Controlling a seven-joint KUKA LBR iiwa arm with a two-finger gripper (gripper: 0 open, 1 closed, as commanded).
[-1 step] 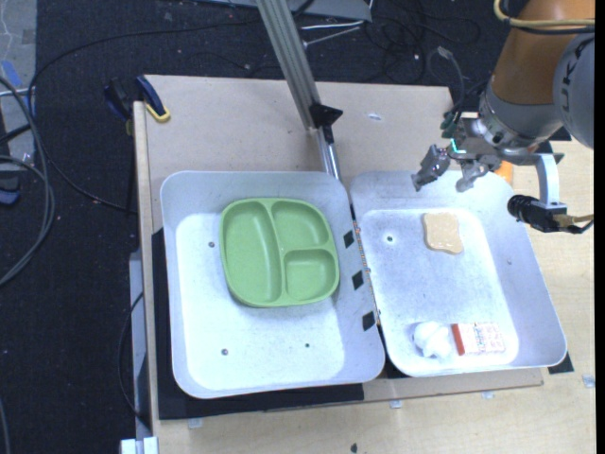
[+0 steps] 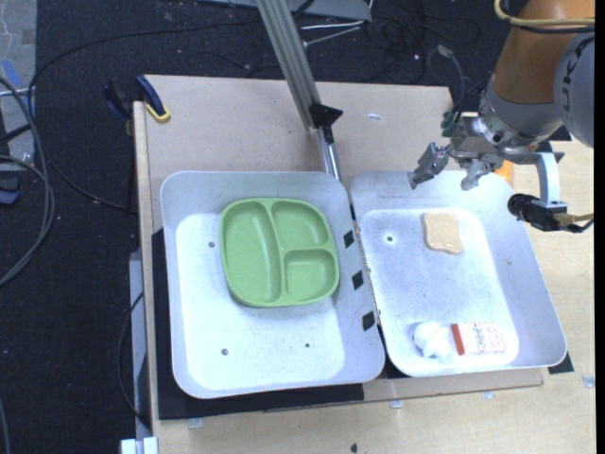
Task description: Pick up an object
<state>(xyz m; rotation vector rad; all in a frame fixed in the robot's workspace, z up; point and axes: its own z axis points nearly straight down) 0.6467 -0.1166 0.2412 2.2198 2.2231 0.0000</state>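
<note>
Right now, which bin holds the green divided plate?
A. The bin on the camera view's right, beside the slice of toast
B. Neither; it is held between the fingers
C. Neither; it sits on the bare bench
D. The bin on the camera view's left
D: the green divided plate lies inside the left bin, while the toast-like slice lies in the right bin.

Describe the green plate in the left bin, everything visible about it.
The green plate is a rounded-square divided dish that looks like matte plastic, pale green all over. Raised ridges split it into three compartments: one long one on the left and two smaller ones on the right. It lies flat and upright in the upper middle of the left bin, touching only the bin floor.
</note>
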